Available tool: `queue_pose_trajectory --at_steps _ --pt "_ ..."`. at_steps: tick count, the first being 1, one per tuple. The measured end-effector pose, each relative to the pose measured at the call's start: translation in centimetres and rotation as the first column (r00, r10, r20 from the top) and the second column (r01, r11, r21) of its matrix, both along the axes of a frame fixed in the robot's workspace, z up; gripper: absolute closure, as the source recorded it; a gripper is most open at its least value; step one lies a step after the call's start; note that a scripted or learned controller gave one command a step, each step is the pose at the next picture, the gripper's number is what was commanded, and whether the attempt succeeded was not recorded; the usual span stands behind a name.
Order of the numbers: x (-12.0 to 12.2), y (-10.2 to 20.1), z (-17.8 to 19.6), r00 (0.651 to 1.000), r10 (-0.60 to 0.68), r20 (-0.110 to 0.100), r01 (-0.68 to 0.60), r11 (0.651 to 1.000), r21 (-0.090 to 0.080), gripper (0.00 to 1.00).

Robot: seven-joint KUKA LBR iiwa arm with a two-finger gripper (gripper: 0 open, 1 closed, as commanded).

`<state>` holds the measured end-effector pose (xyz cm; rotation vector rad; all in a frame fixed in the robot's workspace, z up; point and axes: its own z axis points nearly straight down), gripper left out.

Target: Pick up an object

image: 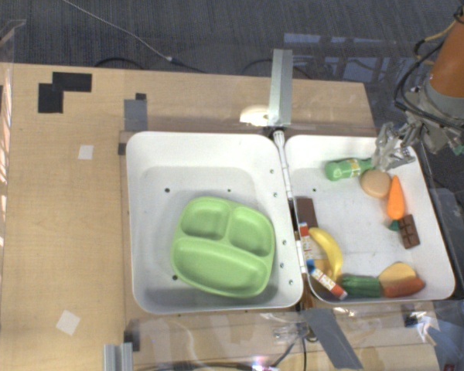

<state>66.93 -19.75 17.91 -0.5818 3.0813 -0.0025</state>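
- Looking down on the right bin (pixel 441 273), I see the gripper (pixel 392 151) hanging over its far corner, beside the green bottle (pixel 346 168) and the tan bun-shaped piece (pixel 376 183).
- I cannot tell whether the jaws are apart or together; nothing is visibly between them.
- The bottle, lying on its side nearest the gripper, looks like light, hard, slick toy plastic. I'd take it across the body, not the narrow neck, since it could roll.
- The carrot (pixel 396 196) just beyond is tapered and likely to squirt out; its thick end is safer.
- The left bin (pixel 143 207) carries a green divided plate (pixel 224 246).
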Motion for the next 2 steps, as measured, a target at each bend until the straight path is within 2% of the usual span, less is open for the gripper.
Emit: queue_pose_trajectory --at_steps 1,2 --pt "-8.8 1.1 -8.4 0.976 0.216 0.004 -0.216 0.976 -0.003 1.0" --pt "-3.6 4.8 5.9 0.991 0.136 0.02 -0.136 0.991 -0.006 1.0"
